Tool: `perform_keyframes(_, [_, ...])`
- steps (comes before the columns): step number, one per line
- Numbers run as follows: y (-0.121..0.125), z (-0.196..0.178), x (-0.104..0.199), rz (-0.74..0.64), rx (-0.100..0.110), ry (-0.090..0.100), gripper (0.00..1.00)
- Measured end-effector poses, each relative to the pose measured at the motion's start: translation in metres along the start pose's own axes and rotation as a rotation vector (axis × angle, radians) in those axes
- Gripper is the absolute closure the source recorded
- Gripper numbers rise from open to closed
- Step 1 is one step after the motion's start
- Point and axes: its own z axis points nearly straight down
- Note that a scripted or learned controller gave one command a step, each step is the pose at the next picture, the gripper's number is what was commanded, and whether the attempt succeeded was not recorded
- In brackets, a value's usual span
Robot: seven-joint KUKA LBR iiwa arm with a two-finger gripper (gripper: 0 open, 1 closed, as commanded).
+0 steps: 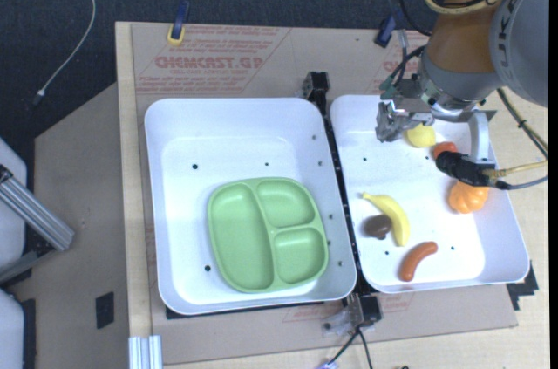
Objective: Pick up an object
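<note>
My gripper (394,121) hangs over the far part of the right bin (497,267), close to its back left corner. A small yellow fruit (422,136) lies just to its right, partly under the wrist. Nothing shows in the gripper. Further right lie a red piece (445,149) and an orange fruit (468,198). Nearer the front of that bin are a yellow banana (390,214), a brown lump (377,227) touching the banana's left side, and an orange-red sausage (418,260).
The left bin (174,140) holds a green three-part plate (266,232) toward its front. A black clamp (316,85) sits at the back between the bins. The arm's body and cables (488,18) loom over the right bin's far right corner.
</note>
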Motion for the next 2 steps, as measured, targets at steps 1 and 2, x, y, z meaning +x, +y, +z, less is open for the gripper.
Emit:
perform_keyframes(1, [0.022,-0.011,0.055,-0.002,-0.002,0.001,1.0])
perform_keyframes(2, [0.021,-0.022,0.108,-0.001,-0.001,0.002,1.0])
